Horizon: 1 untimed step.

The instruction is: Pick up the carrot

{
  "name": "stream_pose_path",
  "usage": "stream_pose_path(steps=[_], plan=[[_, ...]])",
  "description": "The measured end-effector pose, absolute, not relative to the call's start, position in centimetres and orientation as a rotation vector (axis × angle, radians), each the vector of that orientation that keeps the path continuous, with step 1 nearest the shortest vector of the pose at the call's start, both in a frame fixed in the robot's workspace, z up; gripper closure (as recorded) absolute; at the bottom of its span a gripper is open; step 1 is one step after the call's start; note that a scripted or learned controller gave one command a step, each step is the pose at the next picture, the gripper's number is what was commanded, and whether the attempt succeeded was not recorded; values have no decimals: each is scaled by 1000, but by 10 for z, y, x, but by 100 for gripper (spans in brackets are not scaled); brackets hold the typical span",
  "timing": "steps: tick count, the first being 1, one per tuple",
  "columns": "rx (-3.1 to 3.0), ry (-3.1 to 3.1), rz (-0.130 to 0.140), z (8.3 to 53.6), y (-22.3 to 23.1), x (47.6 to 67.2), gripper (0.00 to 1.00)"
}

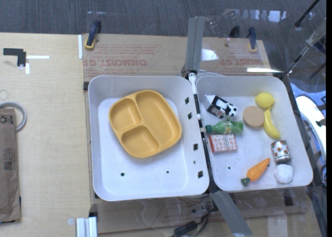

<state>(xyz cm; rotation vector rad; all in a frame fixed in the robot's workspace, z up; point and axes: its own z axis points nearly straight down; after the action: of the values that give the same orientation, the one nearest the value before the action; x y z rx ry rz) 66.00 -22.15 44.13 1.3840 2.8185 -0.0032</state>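
Toward the right bin's (228,181) front rim lies the carrot (258,170), near a white ball (284,173). Whether the claw stands apart or together cannot be told.

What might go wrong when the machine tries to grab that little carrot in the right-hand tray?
The carrot lies tilted near the right tray's front wall, so a claw coming down might bump the wall. A white ball and a small can sit close to its thick end, so they could be knocked aside or grabbed instead. The carrot also tapers toward its green tip, so it might slip out of a squeeze.
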Motion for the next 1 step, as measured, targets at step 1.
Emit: stream_pose_path(steps=[1], plan=[[1288, 2863, -3, 442, -221, 659, 0]])
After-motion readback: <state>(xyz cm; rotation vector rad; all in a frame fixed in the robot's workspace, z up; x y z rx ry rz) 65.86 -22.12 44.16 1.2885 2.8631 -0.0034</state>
